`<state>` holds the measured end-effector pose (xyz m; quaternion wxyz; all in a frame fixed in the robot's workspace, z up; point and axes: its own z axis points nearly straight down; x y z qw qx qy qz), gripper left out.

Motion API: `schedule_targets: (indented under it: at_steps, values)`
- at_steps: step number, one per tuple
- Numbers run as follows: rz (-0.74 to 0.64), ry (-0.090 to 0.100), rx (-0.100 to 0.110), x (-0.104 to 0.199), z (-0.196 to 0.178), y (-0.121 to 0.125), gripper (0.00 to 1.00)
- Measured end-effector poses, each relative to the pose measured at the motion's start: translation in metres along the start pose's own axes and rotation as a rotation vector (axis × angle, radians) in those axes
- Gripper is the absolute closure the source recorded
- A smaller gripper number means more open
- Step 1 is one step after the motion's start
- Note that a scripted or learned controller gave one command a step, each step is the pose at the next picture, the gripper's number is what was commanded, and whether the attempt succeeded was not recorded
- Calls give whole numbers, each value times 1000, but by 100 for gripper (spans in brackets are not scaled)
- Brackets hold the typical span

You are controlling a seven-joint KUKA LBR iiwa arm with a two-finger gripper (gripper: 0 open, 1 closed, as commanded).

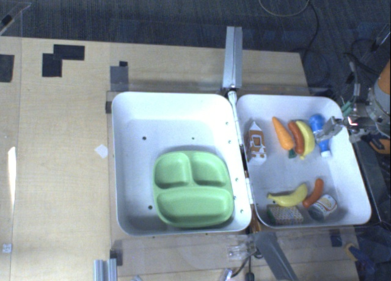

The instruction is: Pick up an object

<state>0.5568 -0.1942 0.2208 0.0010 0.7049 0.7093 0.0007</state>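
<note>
Two shallow white bins sit side by side on the bench. The left bin [128,151] carries a green divided plate [193,188] toward its near edge. The right bin [360,197] carries all the small pieces. A small carton [256,142] lies against its left wall. An orange carrot [281,133], a red sausage-like piece [296,137] and a yellow banana [306,137] lie close together near the far edge, each with its long axis running roughly from the far edge toward the near edge. A blue and white piece [320,132], possibly a small bottle, lies just beside them on the right. Along the near edge lie a second banana [289,195], a red sausage [313,192], a small tin [324,206] and a dark flat packet [285,214].

The claw [338,123] reaches in over the right bin's far right corner, with the arm's grey body and orange band cut off at the frame's right side. It sits just beside the blue and white piece, which looks like the nearest candidate, lying to the claw's left and slightly toward the near edge. The first banana is the next piece along in that same direction.

The claw's tip blurs into cables and metal, so I cannot tell whether it is spread or closed, and nothing is visibly gripped. Whether it touches the blue piece is also unclear. The tin's label is too small to read.
</note>
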Motion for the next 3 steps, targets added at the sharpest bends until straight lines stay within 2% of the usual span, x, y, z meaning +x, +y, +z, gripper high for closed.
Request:
schedule_targets:
  at_steps: [1, 2, 3]
  values:
    - [-49, -3, -7, 2, 133, 48, 0]
    - [-52, 1, -3, 3, 121, 49, 100]
    - [-7, 0, -3, 53, 17, 38, 100]
